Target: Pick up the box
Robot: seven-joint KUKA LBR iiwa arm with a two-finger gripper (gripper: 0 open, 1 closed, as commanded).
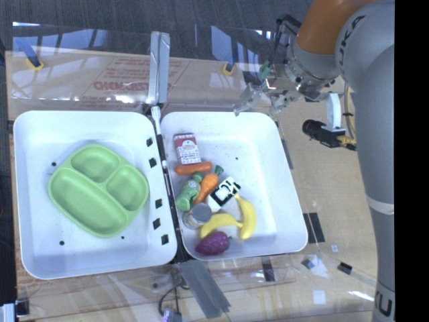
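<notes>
The box (187, 148) is small and red with a white label. It lies flat in the back left part of the right bin (281, 173), near the divider. My gripper (257, 106) hovers over that bin's back rim, up and to the right of the box and well apart from it. Its two fingers stand spread open, with nothing between them.
Just in front of the box lie an orange sausage (193, 169), a carrot (208, 186), a green bottle (188, 194), a black-and-white item (224, 192), a can (199, 215), bananas (238, 220) and purple grapes (213, 244). A green divided plate (98, 189) sits in the left bin (33, 133).
</notes>
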